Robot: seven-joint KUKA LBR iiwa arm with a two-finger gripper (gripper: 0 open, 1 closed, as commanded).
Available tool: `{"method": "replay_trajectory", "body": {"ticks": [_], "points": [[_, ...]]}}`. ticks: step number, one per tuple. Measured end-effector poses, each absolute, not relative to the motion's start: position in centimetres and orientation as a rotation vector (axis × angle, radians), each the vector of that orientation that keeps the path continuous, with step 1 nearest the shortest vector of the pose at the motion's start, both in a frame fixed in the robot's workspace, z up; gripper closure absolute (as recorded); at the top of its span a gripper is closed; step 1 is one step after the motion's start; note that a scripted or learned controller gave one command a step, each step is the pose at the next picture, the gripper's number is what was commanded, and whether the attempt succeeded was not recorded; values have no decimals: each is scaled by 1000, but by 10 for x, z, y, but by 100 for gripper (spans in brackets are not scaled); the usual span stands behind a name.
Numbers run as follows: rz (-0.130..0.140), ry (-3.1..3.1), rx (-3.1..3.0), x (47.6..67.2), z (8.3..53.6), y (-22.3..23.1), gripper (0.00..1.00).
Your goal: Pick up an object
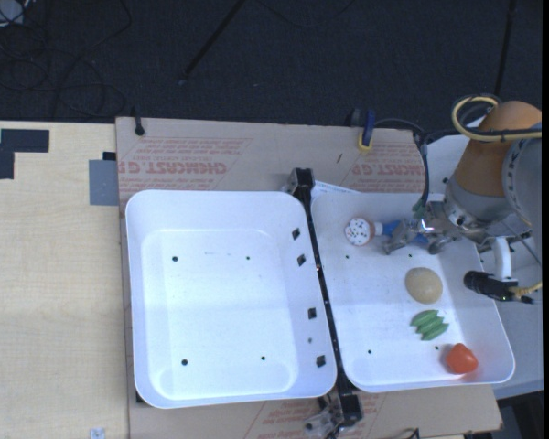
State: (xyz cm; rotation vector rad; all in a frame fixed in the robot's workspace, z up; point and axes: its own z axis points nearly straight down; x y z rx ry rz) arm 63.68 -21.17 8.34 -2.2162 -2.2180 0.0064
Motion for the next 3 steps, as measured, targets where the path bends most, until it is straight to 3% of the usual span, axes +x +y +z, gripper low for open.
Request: {"method": "replay_trajectory", "body": {"ticks": [1,2,3], "points": [[-3,-2225,-2222,645,144,-214,0],[5,-2223,-2213,643,84,-212,0],[-3,-2225,-2222,645,141,-214,0]]}}
